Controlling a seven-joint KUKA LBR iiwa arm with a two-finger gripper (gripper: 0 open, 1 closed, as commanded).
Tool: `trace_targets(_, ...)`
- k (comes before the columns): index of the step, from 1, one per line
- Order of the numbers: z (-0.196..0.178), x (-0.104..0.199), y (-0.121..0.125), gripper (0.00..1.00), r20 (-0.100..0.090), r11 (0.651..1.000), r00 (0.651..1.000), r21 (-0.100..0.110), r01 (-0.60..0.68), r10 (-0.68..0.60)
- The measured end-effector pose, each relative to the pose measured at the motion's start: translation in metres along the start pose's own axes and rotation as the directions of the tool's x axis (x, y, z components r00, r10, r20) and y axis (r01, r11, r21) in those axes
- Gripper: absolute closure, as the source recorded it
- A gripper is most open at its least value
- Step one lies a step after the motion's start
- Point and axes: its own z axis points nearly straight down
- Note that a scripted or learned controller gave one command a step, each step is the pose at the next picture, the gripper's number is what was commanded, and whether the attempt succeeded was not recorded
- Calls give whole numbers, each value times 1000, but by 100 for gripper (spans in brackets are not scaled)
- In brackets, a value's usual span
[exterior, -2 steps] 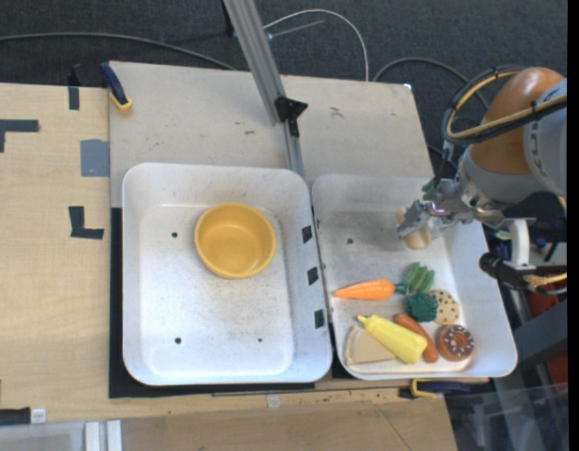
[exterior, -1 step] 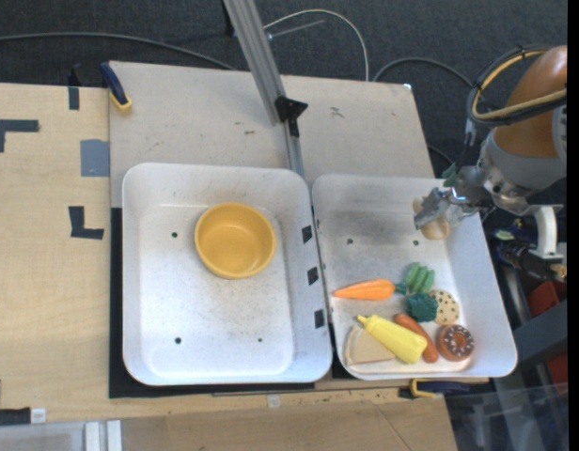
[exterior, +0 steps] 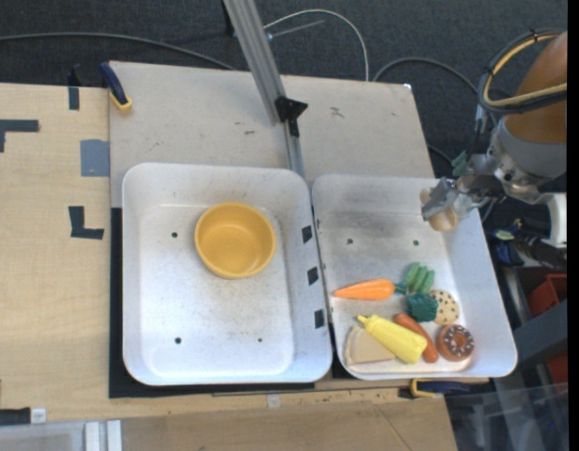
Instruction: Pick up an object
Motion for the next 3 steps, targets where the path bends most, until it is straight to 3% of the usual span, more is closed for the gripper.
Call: trace_targets(3,-17,150,-16,100,-3,1000,1000,4,6,-6)
